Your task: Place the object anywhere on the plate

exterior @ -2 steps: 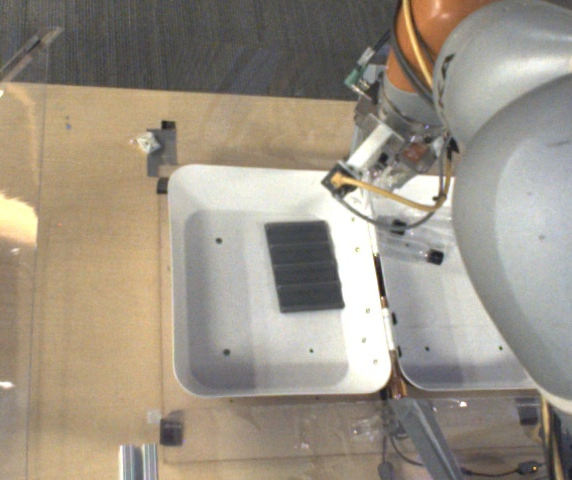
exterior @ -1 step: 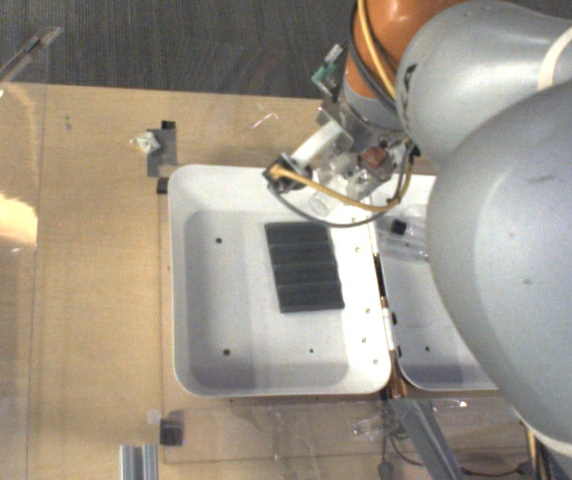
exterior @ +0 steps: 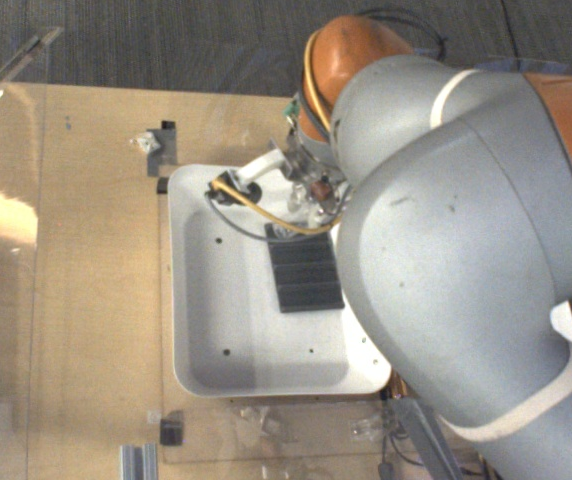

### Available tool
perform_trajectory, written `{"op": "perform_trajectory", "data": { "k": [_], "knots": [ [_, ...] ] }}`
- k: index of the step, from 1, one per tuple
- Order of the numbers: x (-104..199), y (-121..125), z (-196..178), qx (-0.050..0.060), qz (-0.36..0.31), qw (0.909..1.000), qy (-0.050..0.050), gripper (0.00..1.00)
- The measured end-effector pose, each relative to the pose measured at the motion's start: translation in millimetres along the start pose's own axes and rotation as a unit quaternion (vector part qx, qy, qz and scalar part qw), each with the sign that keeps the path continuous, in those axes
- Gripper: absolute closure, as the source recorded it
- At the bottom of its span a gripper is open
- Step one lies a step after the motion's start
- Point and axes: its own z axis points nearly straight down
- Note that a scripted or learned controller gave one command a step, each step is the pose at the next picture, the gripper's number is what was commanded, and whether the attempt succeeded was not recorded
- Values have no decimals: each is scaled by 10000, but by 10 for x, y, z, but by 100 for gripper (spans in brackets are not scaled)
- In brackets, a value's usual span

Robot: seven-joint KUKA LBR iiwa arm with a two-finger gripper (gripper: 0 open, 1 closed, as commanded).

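Here, looking down at a slant on a pale wooden bench (exterior: 76,298) with a shallow white bin (exterior: 201,348) near the middle. Crowded from the right by the bulky grey arm (exterior: 466,248), with its orange band (exterior: 351,53) showing up by the wrist and covering the bin's right rim. Down at the far end of the bin, close to its upper wall, finds the gripper (exterior: 311,193) amid a cluster of small metal parts; cannot tell whether spread or pressed together, too cluttered and too small to read, and sees nothing clearly pinched in it. Trailing from that wrist, a yellow cable (exterior: 256,218) looping over the bin's upper left part to a dark connector (exterior: 223,192) near the rim. Just below the gripper, lying flat on the bin floor, a dark ribbed slab (exterior: 306,271), rectangular, slightly turned, with its upper end near the gripper and its right edge right beside the arm; cannot tell if touching either. Around the bin, on the bench, a black bracket (exterior: 166,146) beyond the upper left corner and a small dark block (exterior: 171,429) below the lower left corner. Beyond the bench's far edge, grey carpet (exterior: 166,18).
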Motion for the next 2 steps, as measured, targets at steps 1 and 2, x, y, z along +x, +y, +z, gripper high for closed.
{"op": "perform_trajectory", "data": {
  "k": [1,2],
  "knots": [
    [267,-477,-662,-6,370,9993,23,100],
    [469,-910,-897,-4,1238,9923,21,100]
  ]
}}
